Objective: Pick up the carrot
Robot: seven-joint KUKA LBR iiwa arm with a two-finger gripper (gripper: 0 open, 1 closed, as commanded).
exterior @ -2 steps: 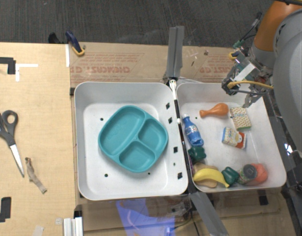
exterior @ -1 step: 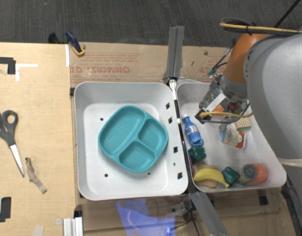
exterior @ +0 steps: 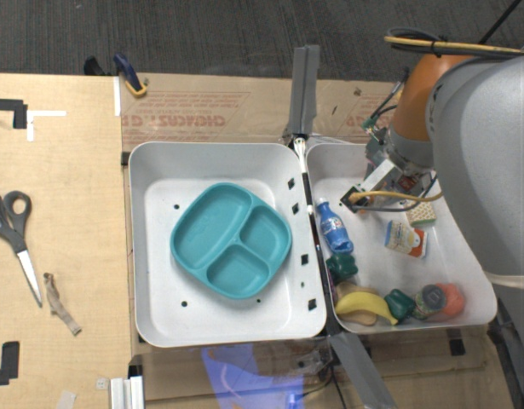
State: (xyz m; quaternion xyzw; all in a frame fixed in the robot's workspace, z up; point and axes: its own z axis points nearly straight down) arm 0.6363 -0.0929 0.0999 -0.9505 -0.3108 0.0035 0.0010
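Camera view, from above: 1 gripper (exterior: 400,181) hangs over the far part of the right bin (exterior: 372,258), well apart from the banana (exterior: 365,306) at that bin's near wall; whether it is released or clenched cannot be told. The carrot (exterior: 452,300), an orange piece, lies to the view's right of the banana, beyond 2 things, a green toy (exterior: 400,304) and a grey disc (exterior: 432,296), and nothing grasps it.
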